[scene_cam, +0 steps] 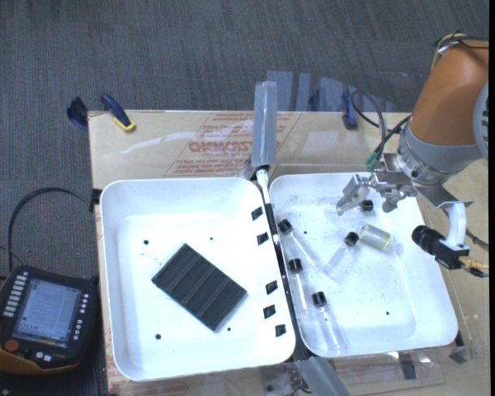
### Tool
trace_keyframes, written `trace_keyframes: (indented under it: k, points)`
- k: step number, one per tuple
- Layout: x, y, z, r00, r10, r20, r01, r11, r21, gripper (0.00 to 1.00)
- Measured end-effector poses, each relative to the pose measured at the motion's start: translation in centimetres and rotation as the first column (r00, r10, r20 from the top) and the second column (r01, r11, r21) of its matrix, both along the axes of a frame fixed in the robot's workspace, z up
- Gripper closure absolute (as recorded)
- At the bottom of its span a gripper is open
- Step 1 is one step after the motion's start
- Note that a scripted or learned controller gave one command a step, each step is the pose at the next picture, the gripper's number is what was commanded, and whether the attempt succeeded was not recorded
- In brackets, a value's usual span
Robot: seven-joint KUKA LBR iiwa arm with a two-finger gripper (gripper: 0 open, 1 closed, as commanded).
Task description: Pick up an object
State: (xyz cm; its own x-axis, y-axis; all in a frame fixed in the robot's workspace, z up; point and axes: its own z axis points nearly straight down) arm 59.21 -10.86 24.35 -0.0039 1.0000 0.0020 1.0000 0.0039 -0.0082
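Several small clear vials with black caps lie scattered in the right bin (429, 304), and the gripper (367, 195) hangs over that bin's upper part, at about one o'clock from its middle. Its two fingers look spread and released, with nothing between them that I can make out. So I judge this to be the approach step: the arm (445, 106) is over its bin but no object is taken yet.

Nearest the gripper is a short vial (370, 237), lying on its side just below the fingers at about six o'clock from them, its black cap pointing toward nine o'clock and its body faintly yellowish. A second clear vial (338, 262) lies just beside it toward seven o'clock. Three more, long and thin, lie along the bin's left wall: one (295, 239) up near ten o'clock, one (305, 272) at nine and one (328, 316) down at seven.

For the next move, I'd say the gripper must drop toward the short vial and line its fingers across the body, not along it. Being round, smooth and see-through, it would likely roll or slip aside if pinched off centre.

Over in the left bin (115, 221) a dark ribbed slab (200, 287) lies flat, well apart from all this. A handheld controller (37, 312) sits off the surface (173, 139) at eight o'clock.
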Motion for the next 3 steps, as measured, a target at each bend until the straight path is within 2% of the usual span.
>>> trace_keyframes:
  k: [1, 2, 3]
  points:
    - [5.3, -6.1, -15.8, 0.999, 0.047, 0.008, -0.047, 0.999, -0.001, 0.0]
    - [0.6, -10.1, -15.6, 0.999, 0.037, 0.008, -0.037, 0.999, 0.005, 0.0]
    - [0.6, -10.3, -15.0, 0.999, 0.033, 0.005, -0.033, 0.999, 0.004, 1.0]
